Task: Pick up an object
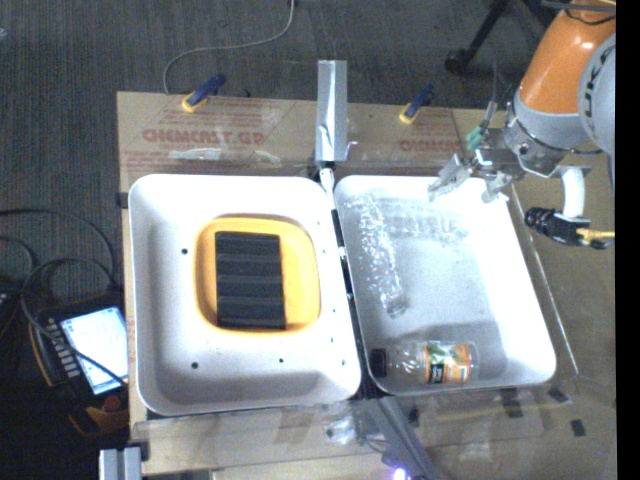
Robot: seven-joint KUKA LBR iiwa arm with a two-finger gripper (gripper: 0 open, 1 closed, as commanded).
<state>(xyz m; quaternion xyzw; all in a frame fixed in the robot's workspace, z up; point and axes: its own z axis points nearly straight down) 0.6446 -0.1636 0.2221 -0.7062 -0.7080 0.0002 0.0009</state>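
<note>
While the grey arm with its orange band (565, 43) reaches in from the right, its fingers (470, 173) hover over the far right corner of the right-hand shallow white bin (535, 313); they look spread apart with nothing between them. Two things lie in that bin. A crumpled clear plastic bottle (380, 253) lies near the bin's left wall, its long axis running from far to near, down and to the left of the fingers. A second clear bottle with an orange-and-dark label (430, 361) lies along the near wall, its long axis left to right, well apart from the fingers. The crumpled one is nearer, so it seems the likelier target. In the left-hand white bin (160, 298) rests a yellow tray holding a black ribbed block (255, 278).
</note>
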